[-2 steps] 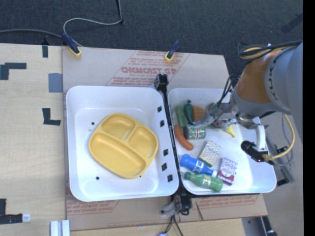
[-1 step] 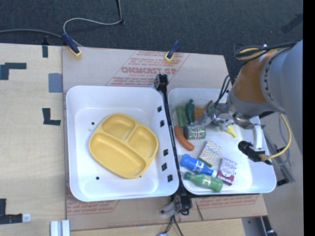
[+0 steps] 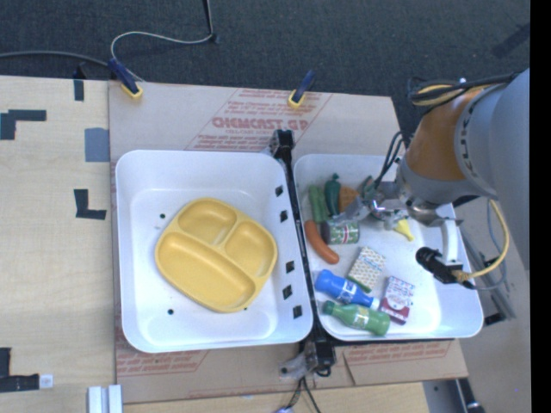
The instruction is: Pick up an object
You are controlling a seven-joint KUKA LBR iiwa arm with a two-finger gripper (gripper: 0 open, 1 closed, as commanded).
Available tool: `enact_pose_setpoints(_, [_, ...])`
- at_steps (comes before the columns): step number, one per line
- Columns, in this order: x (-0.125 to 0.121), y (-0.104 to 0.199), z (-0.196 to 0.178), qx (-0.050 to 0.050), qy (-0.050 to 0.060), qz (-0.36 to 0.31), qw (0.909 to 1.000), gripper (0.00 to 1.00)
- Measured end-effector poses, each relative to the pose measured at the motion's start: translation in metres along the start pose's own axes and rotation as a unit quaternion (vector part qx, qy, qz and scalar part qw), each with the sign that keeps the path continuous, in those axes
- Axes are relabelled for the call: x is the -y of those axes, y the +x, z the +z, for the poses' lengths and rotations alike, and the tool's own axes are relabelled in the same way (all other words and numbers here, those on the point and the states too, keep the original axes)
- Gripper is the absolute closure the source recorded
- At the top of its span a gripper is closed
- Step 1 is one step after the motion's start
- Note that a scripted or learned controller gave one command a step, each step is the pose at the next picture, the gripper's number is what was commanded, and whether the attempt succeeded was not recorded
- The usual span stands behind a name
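The right bin [image 3: 461, 317] holds several small items. A small can [image 3: 344, 231] lies near its middle, with an orange-red sausage [image 3: 322, 243] to its left. Two green vegetables [image 3: 320, 201] and an orange piece [image 3: 348, 197] lie at the far left. My gripper [image 3: 377, 206] hangs low over the bin, just right of the can and the orange piece. A yellow piece [image 3: 403, 227] shows right below the wrist. Nothing is visibly held.
A cracker box [image 3: 368, 267], a blue bottle [image 3: 343, 286], a green bottle [image 3: 358, 317] and a red packet [image 3: 398, 298] lie along the near side of the right bin. The left bin [image 3: 138, 317] holds a yellow divided plate [image 3: 215, 254]. A black divider [image 3: 291, 231] separates the bins.
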State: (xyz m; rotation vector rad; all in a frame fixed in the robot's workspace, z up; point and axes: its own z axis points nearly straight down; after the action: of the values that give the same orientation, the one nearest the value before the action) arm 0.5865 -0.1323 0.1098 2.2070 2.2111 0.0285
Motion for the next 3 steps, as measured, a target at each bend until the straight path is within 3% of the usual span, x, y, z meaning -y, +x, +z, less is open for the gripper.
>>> enact_pose_setpoints(3, [0.0011, 0.0057, 0.0016, 0.001, -0.002, 0.0, 1.0, 0.0])
